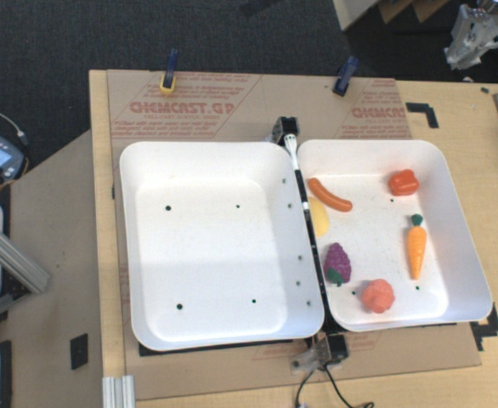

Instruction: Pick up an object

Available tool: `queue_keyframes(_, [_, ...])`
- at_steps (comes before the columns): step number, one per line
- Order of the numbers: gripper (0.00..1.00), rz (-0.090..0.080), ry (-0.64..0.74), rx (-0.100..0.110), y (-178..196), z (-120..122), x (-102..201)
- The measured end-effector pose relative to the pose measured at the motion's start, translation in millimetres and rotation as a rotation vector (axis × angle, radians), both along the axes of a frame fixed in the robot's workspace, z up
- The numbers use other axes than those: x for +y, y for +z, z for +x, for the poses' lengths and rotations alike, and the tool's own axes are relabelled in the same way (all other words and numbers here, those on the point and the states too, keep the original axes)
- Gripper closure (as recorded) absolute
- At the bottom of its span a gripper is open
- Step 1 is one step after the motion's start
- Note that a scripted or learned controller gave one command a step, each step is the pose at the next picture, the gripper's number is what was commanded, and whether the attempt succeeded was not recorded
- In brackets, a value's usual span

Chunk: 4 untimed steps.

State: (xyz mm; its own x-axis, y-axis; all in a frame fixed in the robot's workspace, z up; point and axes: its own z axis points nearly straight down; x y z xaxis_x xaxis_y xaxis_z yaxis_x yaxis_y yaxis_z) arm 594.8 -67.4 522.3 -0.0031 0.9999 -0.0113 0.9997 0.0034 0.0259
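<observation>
While untouched: carrot [416, 249], orange, green-topped.

A brown cardboard sheet printed with red lettering [189, 100] lies under the bins, held at its far edge by a yellow clamp [169, 76] and a blue clamp [346, 75].

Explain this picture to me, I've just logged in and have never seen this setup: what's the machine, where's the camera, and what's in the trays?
One camera looks down at a slant on a bench with two white bins side by side. The left bin is next to the right bin, which holds toy foods: a sausage, a red pepper, a carrot, purple grapes, a pinkish fruit and a pale yellow piece by the divider. The machine is a robot arm; its pincer is at top right, off the bins. Nothing is visibly held.
</observation>
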Motion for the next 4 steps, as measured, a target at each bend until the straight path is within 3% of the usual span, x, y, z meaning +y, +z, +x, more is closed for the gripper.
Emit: queue_keyframes(4, [1.0,-0.009,0.0,-0.02,43.4,2.5,0.5])
